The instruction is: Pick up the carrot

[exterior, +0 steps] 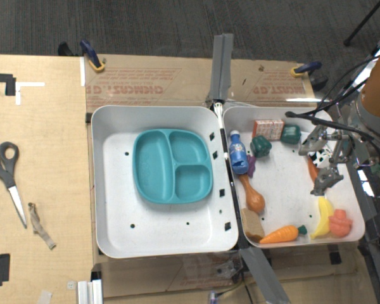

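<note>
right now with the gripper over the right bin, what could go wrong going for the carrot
1. The carrot lies against the near wall of the right bin, so the fingers may hit the wall.
2. A bread slice and banana flank it closely; a sloppy grasp could catch either.
3. The gripper hovers nearer the banana and an orange piece, inviting a wrong pick.

Premises: a robotics laboratory. Evidence: two white bins [101,189] clamped side by side on a plywood worktop [38,138], black tape markers left of the bins, loose cabling right of them, dark carpet beyond.
</note>
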`<state>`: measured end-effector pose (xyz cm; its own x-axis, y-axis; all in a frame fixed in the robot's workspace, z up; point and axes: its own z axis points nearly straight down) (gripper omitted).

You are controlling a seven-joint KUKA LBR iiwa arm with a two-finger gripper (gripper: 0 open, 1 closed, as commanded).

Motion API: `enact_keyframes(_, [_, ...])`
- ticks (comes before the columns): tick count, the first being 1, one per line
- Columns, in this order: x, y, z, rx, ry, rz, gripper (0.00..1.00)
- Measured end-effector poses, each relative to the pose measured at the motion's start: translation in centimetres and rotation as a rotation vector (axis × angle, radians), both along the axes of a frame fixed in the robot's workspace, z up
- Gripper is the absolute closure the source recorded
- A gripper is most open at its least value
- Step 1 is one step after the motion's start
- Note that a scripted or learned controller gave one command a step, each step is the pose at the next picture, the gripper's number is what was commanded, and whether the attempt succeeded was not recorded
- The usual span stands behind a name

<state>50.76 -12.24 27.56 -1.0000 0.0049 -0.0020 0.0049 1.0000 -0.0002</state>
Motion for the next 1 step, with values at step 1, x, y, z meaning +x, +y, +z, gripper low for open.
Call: enact_keyframes(1, [-2.95,1.75,-13.03,0.000,0.002,0.022,0.00])
